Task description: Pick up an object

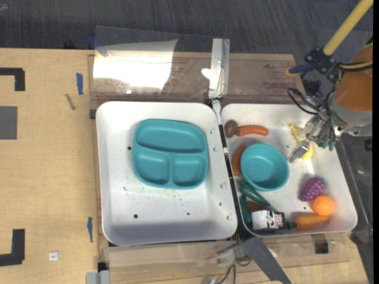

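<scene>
My gripper [309,142] hangs low over the upper right part of the right bin [346,185], reaching in from the right under the orange band. Right beneath and beside it lies a yellow piece [303,151], partly covered by the gripper. A teal bowl [263,167] sits just left of it. A purple grape bunch [312,188], an orange ball [323,205] and a carrot [309,221] lie toward the bin's front right. An orange sausage [251,131] and a small brown piece [230,128] lie at the back left.
The left bin [112,176] holds a teal divided plate [170,153]. A white and black bottle [267,219] and a green item [251,193] lie at the right bin's front left. Cables and a yellow rod [349,19] run near the arm at upper right.
</scene>
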Available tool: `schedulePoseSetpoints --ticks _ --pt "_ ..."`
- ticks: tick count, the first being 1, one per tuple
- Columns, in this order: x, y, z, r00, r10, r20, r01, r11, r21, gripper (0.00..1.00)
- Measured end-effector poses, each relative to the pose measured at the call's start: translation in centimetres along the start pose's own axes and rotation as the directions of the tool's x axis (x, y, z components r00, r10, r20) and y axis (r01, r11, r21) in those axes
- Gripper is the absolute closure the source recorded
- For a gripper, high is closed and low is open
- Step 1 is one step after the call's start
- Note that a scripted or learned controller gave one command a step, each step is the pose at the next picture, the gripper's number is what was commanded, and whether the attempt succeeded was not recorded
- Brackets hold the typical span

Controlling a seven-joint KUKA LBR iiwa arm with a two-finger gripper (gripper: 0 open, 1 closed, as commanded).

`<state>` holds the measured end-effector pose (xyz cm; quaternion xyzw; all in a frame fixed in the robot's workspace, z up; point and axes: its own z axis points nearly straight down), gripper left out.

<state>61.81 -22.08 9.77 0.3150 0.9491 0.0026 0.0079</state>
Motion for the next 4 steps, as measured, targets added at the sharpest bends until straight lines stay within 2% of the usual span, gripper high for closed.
schedulePoseSetpoints --ticks 1,2,3,4 --pt "0.3 0.3 0.0 0.992 0.124 0.0 -0.124 0.992 -0.007 0.0" --pt "0.8 2.5 0.7 0.989 0.145 -0.004 -0.145 0.989 0.004 0.0" --pt "1.4 1.2 0.7 0.908 0.419 -0.021 -0.419 0.908 -0.009 0.0" --pt "7.3 6.7 0.9 0.848 0.53 -0.005 -0.53 0.848 0.007 0.0"
